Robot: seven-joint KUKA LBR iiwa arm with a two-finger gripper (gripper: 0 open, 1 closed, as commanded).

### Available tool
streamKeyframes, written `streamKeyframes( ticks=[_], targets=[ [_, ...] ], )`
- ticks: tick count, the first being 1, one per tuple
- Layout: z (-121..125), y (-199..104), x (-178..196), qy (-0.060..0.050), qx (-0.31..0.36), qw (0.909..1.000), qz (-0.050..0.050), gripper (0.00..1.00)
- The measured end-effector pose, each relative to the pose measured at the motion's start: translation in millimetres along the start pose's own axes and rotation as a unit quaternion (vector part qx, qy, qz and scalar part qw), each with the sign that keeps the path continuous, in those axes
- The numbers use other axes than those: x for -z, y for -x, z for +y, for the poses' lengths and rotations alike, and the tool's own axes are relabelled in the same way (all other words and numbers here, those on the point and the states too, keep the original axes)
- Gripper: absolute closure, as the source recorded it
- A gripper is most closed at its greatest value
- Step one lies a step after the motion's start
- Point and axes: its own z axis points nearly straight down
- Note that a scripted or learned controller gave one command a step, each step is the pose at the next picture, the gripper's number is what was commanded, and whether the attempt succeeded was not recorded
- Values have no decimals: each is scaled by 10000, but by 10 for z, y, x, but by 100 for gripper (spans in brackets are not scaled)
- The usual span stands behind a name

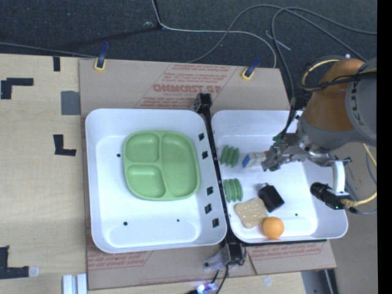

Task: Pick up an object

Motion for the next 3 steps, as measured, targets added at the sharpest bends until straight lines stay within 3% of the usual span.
streamKeyframes(
  ticks=[1,3],
  targets=[
    [10,-2,527,14,2,10000,-6,100],
    [-154,-1101,498,-16,31,10000,9,100]
  ],
)
